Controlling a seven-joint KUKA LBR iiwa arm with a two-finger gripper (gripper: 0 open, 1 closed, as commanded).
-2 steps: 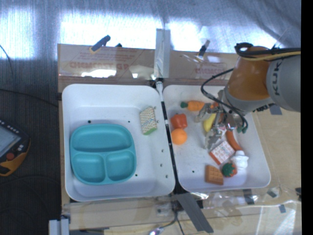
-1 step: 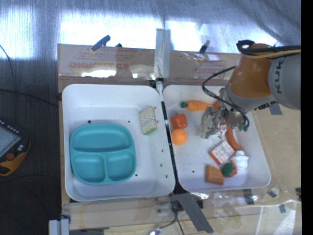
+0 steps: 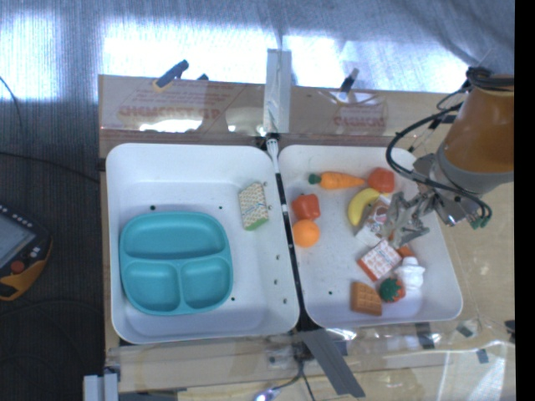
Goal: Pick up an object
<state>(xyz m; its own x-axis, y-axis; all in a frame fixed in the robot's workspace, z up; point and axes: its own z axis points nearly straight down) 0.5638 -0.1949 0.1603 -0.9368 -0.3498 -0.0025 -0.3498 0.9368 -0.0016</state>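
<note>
Claw [image 3: 407,217] low in the right bin [image 3: 443,299], state unclear in the blur, banana [image 3: 361,205] just left of it; nothing seemingly lifted, pick still to do.

Two white bins are seen side by side. In the left bin [image 3: 150,161] a teal divided plate [image 3: 175,261] and a pale patterned block [image 3: 253,205] are found. In the right bin [image 3: 435,303] a carrot [image 3: 341,180], a banana [image 3: 361,205], an orange [image 3: 306,234], a red pepper [image 3: 306,206] and a waffle [image 3: 365,298] are noted. The gripper [image 3: 405,220] is positioned low over the right bin's right half, just beside the banana.
</note>
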